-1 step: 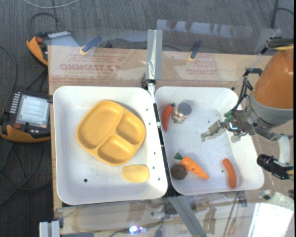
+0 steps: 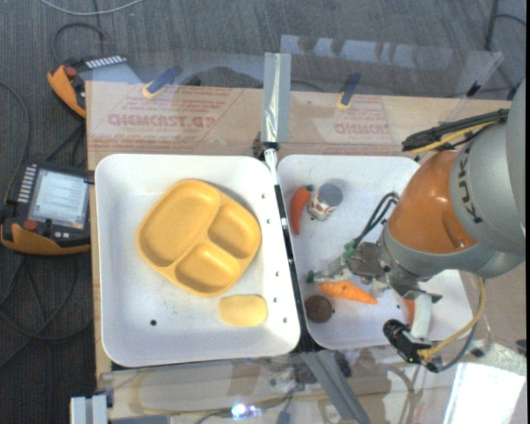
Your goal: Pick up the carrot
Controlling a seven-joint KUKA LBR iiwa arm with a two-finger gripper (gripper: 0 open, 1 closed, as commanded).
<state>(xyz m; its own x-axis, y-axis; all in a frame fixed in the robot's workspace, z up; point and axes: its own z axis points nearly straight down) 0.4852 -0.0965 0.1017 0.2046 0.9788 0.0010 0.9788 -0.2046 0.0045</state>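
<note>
Two white bins (image 2: pixel 106 237) on a cardboard-topped bench (image 2: pixel 203 117), grey carpet (image 2: pixel 71 51); pincer state unclear.

Arm (image 2: pixel 442 219) hides jaws & part of right bin (image 2: pixel 371 170)

We see the carrot (image 2: pixel 350 292) lying in the right bin (image 2: pixel 362 329) beside a dark round item (image 2: pixel 318 307), the gripper (image 2: pixel 364 261) just above it, and a yellow divided plate (image 2: pixel 200 236) in the left bin (image 2: pixel 124 263).
</note>
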